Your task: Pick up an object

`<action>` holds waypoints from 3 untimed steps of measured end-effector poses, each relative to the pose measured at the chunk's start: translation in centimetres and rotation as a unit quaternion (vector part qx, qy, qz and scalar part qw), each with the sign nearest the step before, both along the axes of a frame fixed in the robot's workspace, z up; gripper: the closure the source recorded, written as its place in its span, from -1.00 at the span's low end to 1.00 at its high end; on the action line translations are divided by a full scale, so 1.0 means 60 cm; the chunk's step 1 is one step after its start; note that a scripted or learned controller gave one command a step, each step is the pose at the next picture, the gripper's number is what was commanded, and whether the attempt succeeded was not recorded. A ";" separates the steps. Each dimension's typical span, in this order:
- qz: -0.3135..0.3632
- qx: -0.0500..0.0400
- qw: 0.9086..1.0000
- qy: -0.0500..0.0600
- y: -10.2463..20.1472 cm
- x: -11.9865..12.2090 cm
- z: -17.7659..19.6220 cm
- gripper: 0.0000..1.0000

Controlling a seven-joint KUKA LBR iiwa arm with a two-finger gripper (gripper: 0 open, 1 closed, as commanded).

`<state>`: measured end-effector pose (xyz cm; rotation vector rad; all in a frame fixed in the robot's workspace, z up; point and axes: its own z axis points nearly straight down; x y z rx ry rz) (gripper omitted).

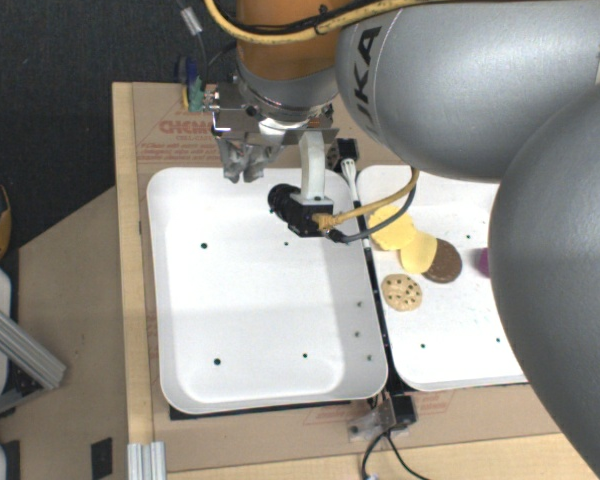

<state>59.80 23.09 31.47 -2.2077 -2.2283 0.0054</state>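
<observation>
Cookies [420,258] are lying in the right bin [460,368] — while our gripper [242,165] is hanging at the left bin's [180,298] far edge, well apart from them, nothing between its fingers, which look nearly together. We are risking a grab at bare plastic — or at the rim.

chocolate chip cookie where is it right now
The chocolate chip cookie lies in the right bin, near its left wall, just below the yellow pieces and beside the brown disc.
</observation>
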 end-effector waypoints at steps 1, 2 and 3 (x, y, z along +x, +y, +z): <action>-0.004 0.000 1.000 -0.004 -0.011 -0.024 0.045 1.00; -0.008 -0.001 1.000 -0.001 -0.138 -0.059 0.057 1.00; -0.007 -0.001 1.000 0.000 -0.207 -0.102 0.027 1.00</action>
